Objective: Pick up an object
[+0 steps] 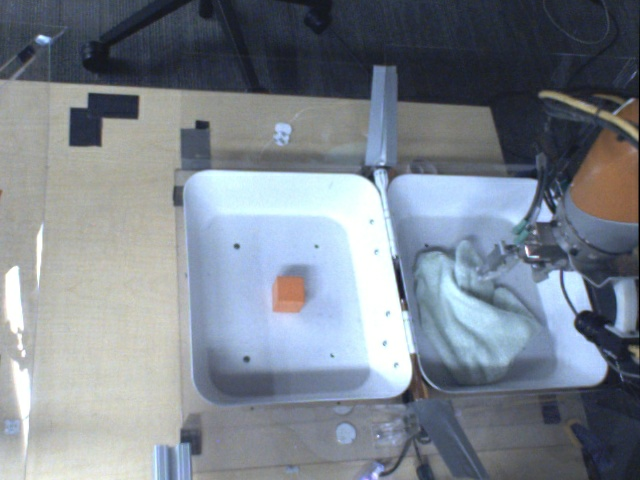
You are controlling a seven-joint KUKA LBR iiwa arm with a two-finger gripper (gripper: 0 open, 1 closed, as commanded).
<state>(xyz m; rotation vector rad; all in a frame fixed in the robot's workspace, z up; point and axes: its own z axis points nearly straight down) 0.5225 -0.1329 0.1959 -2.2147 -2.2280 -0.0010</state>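
An orange cube (pixel 289 294) sits near the middle of the left bin (pixel 215 268). A crumpled white cloth (pixel 465 313) lies in the right bin (pixel 440 208), filling its middle and front. My gripper (pixel 497 260) reaches in from the right and is down at the cloth's upper right edge, touching its raised folds. The arm's orange band (pixel 608 180) and grey wrist stand over the right bin's far right side.
A metal divider post (pixel 381 118) stands behind the seam between the two bins. Black tape marks (pixel 100 116) lie on the wooden bench at the back left. An office chair base (pixel 210 8) is on the floor behind the bench.
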